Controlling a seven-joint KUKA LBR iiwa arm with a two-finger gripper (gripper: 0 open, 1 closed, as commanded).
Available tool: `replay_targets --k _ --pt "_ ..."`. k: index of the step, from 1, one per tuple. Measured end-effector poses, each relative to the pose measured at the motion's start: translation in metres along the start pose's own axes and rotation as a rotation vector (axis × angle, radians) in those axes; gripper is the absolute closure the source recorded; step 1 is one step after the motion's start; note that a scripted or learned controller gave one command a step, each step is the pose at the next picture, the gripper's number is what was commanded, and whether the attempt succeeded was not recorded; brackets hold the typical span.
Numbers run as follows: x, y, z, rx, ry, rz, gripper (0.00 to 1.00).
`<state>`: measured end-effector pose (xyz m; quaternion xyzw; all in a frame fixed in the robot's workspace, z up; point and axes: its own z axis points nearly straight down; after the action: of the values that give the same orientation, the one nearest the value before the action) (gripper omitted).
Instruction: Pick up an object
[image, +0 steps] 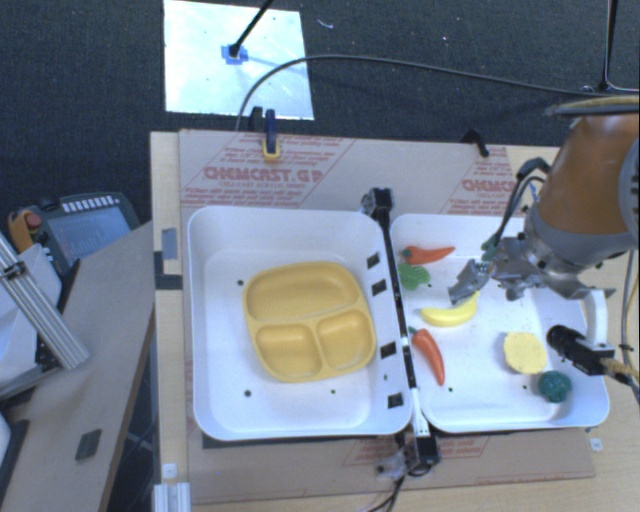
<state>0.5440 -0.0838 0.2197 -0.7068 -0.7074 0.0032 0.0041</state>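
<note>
- I see the gripper (468, 283) over the right bin (590, 405), its grey fingers pointing down toward 7 o'clock; the arm (590, 190) comes in from 3 o'clock.
- The fingertips sit just above the banana (449, 315), at its 1 o'clock end. I cannot tell whether they touch it, and nothing shows between them.
- I cannot tell from this view whether the pincer is released or clenched.
- The banana lies near the middle of the right bin, its long axis running roughly 9 to 3 o'clock, the right end curling up toward 1 o'clock.
- At 12 o'clock from the banana lies a carrot (428, 255), pointing toward 3 o'clock, with a green piece (412, 276) just below its left end.
- At 7 o'clock from the banana lies a pepper (429, 355), its long axis running 11 to 5 o'clock, tip toward 5.
- At 4 o'clock I see a yellow lump (524, 352), and beside it, further toward 4, a teal ball (555, 385).
- The left bin (215, 300) holds a yellow tray (305, 320) with three compartments.
</note>
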Motion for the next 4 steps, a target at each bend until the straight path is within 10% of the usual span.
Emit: replay_targets --k 4 --pt "-0.001 0.003 0.127 -0.034 -0.006 0.004 0.00"
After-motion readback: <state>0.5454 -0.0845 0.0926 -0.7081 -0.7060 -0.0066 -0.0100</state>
